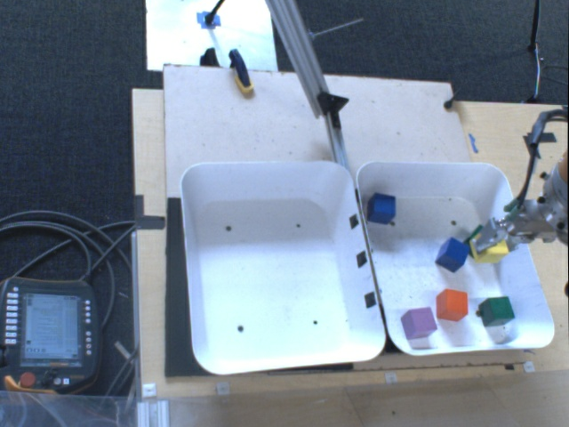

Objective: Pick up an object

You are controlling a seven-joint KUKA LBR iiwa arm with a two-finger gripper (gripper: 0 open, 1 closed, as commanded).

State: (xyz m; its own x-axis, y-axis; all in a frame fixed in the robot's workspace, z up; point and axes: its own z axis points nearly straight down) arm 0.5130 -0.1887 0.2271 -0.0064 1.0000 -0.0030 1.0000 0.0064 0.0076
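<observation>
Purple cube (419,322) near bin's front rim (462,346)

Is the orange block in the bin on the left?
No, the orange block sits in the right bin, between the purple block and the green block.

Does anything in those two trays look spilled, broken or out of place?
Nothing stands out. The blocks all sit inside the right bin: two blue, a yellow, orange, purple and green. The gripper is at the yellow one, by a blue.
</observation>
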